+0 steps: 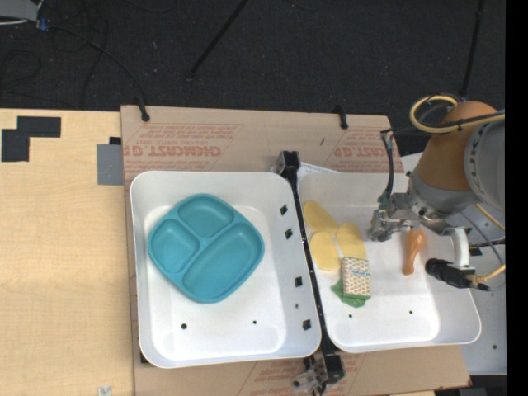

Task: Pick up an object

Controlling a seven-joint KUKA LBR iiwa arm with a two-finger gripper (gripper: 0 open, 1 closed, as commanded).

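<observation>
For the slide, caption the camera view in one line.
KUKA arm's gripper low over the right bin beside yellow pieces; teal divided plate in left bin.

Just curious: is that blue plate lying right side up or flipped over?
Right side up. The blue plate lies flat in the left bin, its three hollow sections facing up.

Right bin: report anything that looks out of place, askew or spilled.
Nothing spilled or damaged. In the right bin, the yellow pieces overlap, and the small patterned box lies tilted across their lower end, on top of something green. The orange object lies apart. The teal divided plate sits turned in the left bin.
</observation>
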